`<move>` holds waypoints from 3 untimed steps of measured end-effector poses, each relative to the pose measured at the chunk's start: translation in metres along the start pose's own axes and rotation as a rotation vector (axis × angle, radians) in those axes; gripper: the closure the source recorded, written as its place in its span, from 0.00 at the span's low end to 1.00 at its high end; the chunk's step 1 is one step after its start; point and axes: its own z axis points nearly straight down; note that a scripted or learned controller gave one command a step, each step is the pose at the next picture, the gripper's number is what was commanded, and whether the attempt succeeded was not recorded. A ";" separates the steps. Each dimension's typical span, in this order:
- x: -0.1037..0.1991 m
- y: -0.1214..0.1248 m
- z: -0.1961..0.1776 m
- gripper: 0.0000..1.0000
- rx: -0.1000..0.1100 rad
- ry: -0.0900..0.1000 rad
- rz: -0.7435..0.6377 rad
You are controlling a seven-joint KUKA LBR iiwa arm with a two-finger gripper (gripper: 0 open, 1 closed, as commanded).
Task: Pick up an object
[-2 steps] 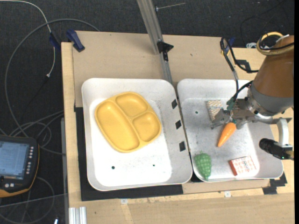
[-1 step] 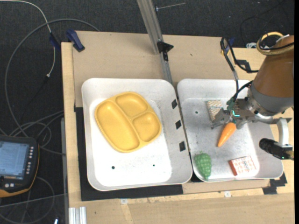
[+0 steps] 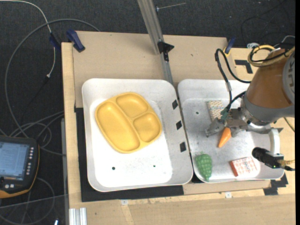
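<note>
Jaws state: cannot tell, wrist hides them. Gripper (image 3: 224,127) sits over the carrot (image 3: 225,137) in right bin (image 3: 187,102); center on carrot, close gently, lift straight.

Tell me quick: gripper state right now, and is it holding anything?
Gripper: low in the right bin, directly over the carrot. Cannot tell from this view whether it is open, closed, or gripping the carrot.
</note>
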 end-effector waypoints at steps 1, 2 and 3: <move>0.001 0.000 0.053 0.00 0.000 0.001 0.000; 0.001 0.001 0.039 1.00 -0.006 -0.001 -0.001; -0.003 -0.005 -0.007 1.00 -0.011 -0.004 -0.001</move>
